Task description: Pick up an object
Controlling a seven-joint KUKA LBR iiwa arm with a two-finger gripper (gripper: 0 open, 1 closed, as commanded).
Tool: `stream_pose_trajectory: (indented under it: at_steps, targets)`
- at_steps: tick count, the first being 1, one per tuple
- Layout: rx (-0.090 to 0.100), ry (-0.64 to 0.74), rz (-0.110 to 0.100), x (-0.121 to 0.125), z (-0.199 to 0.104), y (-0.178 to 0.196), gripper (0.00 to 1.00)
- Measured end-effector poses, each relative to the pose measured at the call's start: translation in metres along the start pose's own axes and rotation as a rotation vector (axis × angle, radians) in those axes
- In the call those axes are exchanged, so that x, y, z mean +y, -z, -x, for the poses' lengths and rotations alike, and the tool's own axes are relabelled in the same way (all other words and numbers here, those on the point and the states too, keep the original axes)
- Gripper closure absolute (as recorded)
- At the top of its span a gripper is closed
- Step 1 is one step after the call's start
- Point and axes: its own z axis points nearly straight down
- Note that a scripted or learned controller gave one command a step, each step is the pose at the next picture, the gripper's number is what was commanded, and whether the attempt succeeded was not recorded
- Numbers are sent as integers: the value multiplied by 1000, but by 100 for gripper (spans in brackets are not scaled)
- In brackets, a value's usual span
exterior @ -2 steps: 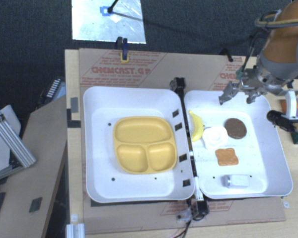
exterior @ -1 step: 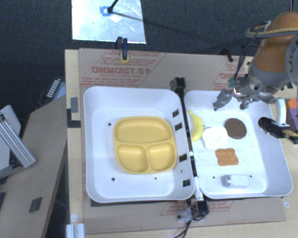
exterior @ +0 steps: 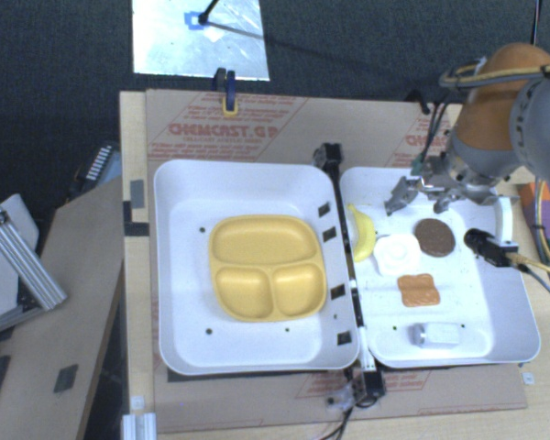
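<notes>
Cardboard sheeting (exterior: pixel 257 122) covers your bench under two white bins. Your left bin (exterior: pixel 179 246) holds a yellow divided tray (exterior: pixel 264 266). Your right bin (exterior: pixel 513 324), lower right of frame, holds a banana (exterior: pixel 362 232), white disc (exterior: pixel 397 253), brown round cookie (exterior: pixel 434 236), toast piece (exterior: pixel 419 290) and small white block (exterior: pixel 437 335). Your gripper (exterior: pixel 424 198) hangs at that bin's upper edge, fingers spread apart, gripping nothing.

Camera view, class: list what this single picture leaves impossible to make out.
- The hand: small and blurred over the right bin, so its grip state and whether it carries anything are unclear.
- The arm: cut off by the right edge.
- The small white object near the front: too blurred to identify.
</notes>
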Motion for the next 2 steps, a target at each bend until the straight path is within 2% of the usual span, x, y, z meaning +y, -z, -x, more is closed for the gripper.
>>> stream_pose_trajectory:
  at_steps: [1,2]
  targets:
    - [0,-1,0,-7,6,-47,0]
    - [-1,-1,5,-5,6,-34,100]
